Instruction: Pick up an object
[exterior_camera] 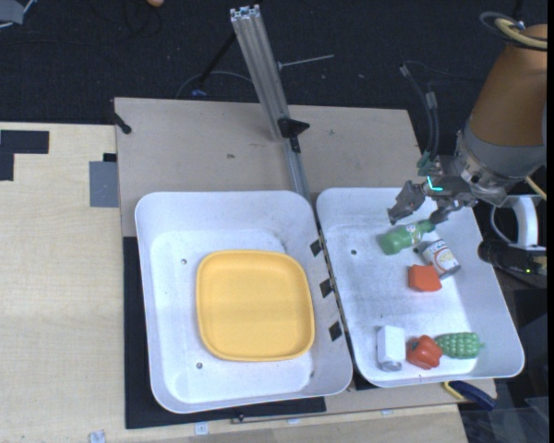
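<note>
Camera view: white block [391, 347], red pepper [425, 352] and green corn [457, 343] sit along right bin's [369, 275] near edge. Mid-bin, orange block [425, 279]. Green bottle [403, 238] near far edge, under my gripper [422, 206], jaws spread, nothing pinched. I should descend straddling its body, then close.

Right bin's [351, 340] middle lies open (toys crowd its edges).
</note>
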Controlling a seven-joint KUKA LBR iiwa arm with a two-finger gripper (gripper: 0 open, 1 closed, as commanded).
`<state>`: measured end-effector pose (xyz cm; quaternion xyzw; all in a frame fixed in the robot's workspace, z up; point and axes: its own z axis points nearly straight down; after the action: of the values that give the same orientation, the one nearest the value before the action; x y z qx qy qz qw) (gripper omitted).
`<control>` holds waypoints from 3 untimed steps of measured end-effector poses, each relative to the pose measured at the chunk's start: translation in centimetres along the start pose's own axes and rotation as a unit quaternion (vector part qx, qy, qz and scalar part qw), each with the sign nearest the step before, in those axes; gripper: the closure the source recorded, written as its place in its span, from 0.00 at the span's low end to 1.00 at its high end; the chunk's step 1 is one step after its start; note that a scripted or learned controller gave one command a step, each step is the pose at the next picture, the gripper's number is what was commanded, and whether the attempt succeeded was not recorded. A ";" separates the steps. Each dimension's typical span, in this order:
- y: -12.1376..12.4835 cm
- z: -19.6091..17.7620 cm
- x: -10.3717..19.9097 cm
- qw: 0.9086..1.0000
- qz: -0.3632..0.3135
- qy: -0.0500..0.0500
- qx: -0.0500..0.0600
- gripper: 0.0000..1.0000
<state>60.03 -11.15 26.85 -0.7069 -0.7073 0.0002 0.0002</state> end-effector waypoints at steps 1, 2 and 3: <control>0.0 0.0 0.0 1.000 0.000 0.000 0.000 0.00; 0.1 4.3 0.0 1.000 0.000 0.000 0.002 0.00; -0.6 10.2 -0.5 1.000 0.000 0.000 0.002 0.00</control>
<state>59.42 -11.65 16.67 -0.7070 -0.7072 0.0016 0.0018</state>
